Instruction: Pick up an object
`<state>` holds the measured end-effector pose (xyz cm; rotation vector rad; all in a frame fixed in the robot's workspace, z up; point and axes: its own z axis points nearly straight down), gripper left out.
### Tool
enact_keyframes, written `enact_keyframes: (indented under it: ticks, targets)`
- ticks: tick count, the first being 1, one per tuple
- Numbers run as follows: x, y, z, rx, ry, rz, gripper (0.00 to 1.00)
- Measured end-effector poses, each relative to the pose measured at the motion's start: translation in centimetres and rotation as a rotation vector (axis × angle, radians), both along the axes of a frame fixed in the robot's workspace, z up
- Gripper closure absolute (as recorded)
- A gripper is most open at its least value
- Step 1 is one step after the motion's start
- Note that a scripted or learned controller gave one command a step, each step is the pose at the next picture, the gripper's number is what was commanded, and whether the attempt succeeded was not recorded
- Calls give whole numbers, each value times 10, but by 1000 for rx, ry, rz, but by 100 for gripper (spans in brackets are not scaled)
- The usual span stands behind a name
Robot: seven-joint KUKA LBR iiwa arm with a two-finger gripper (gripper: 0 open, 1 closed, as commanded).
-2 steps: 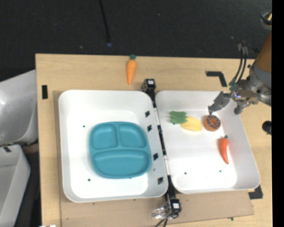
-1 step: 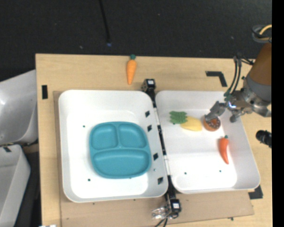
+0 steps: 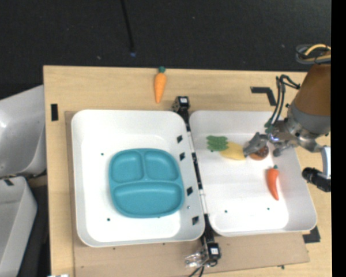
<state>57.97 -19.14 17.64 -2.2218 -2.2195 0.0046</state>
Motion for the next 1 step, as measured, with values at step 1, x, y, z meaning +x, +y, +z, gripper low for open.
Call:
enact_keyframes:
  ticks: [1]
  targets:
    - [4, -11, -52, -1, 0, -1, 0]
